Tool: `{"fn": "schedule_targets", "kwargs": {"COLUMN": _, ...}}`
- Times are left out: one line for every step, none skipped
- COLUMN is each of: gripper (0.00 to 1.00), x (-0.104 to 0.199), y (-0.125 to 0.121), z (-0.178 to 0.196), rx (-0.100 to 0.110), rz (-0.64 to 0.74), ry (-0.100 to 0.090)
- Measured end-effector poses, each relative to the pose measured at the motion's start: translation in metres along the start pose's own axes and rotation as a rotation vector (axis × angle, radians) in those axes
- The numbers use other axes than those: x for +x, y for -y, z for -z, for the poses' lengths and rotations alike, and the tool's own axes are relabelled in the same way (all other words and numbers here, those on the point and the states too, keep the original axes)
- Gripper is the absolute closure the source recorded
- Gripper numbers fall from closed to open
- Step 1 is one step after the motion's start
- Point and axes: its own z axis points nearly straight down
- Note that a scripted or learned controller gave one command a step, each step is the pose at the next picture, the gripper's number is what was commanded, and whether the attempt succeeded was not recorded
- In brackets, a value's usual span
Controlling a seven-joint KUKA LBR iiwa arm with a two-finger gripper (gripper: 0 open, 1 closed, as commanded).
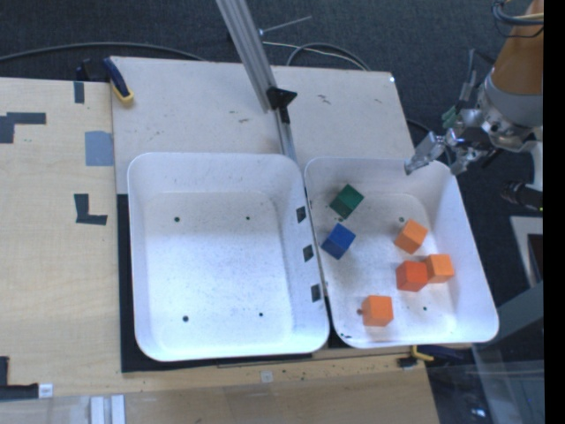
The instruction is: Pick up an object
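Note:
The right bin (468,237) holds several cubes: a green one (347,200), a blue one (338,240), three orange ones (411,236) (440,268) (378,310) and a red-orange one (411,276) touching the orange cube at its right. My gripper (438,161) hangs over the bin's far right corner, above and to the right of the cubes. Its fingers stand apart, open, with nothing between them. The nearest cube is the upper orange one, well below the gripper.
The left bin (141,237) stands beside the right one, with only dark specks on its floor. A slanted metal rail (252,47) runs from the top down to the bins' shared edge. A yellow-and-blue clamp (117,79) lies at the bench's far left corner.

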Motion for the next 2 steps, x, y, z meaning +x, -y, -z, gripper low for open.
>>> {"fn": "schedule_targets", "kwargs": {"gripper": 0.00, "x": -0.010, "y": 0.034, "z": -0.129, "rx": 0.008, "rz": -0.003, "ry": -0.003}}
{"fn": "schedule_targets", "kwargs": {"gripper": 0.00, "x": 0.027, "y": 0.078, "z": -0.149, "rx": -0.008, "rz": -0.001, "ry": 0.004}}
